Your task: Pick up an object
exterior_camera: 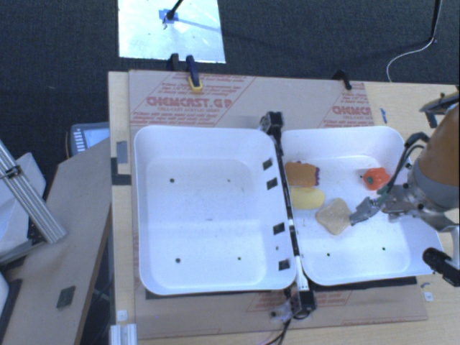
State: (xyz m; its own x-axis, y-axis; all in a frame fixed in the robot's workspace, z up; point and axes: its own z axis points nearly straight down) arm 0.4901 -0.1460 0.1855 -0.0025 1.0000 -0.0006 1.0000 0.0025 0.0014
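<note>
gripper [361,212] low in the right white plastic bin [359,268], tips just beside the tan flat wedge-shaped piece [334,216]; nothing seen between the fingers, and i cannot tell their spread. just past the wedge: a pale yellow soft lump [307,198], then an orange-brown block [302,174]. behind the gripper, a small red-orange object [374,179]. step in hand looks like the approach; next move calls for straddling the wedge, then closing.

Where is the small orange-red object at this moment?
The small orange-red object lies in the right white bin, near its far right side, apart from the tan flat piece and just beyond the gripper.
</note>
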